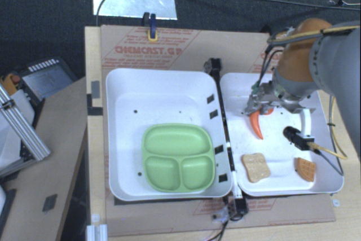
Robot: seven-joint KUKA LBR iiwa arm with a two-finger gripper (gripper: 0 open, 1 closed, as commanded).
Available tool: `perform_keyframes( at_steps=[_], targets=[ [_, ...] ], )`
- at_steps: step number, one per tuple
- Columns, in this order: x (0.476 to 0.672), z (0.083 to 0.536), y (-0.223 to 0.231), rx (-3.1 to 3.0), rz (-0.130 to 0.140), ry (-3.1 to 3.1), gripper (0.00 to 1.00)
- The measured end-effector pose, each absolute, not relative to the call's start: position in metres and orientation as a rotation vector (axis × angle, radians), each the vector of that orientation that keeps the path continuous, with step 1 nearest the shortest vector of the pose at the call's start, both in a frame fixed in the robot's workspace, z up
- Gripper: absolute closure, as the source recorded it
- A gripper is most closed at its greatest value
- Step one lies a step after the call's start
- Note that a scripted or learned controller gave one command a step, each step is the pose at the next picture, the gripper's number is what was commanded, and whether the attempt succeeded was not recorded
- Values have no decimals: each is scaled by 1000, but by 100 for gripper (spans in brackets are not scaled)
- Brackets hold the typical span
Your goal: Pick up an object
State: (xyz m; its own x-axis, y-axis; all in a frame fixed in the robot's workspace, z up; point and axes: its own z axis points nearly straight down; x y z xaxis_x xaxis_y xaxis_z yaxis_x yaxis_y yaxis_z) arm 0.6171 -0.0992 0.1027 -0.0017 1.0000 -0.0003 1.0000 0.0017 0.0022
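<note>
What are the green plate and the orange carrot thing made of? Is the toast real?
The green plate looks like smooth matte plastic: even colour, moulded compartments. The carrot seems glossy plastic or rubber, a toy by its flat bright orange. The toast is probably a plastic or foam toy too, though its look leaves that open.

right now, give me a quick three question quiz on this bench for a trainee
1. True or false: the green divided plate lies in the left bin.
2. Which item lies nearest the claw? A) waffle piece B) orange carrot C) bread slice
3. Fill in: the bread slice and waffle piece lie along the ____ edge of the right bin, as the camera sees it.

Key: 1 true; 2 B; 3 near (bottom).
</note>
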Motion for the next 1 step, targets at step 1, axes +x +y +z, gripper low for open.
perform_keyframes(
  at_steps=[1],
  targets=[
    [621,167,-96,2213,7,2222,100]
  ],
)
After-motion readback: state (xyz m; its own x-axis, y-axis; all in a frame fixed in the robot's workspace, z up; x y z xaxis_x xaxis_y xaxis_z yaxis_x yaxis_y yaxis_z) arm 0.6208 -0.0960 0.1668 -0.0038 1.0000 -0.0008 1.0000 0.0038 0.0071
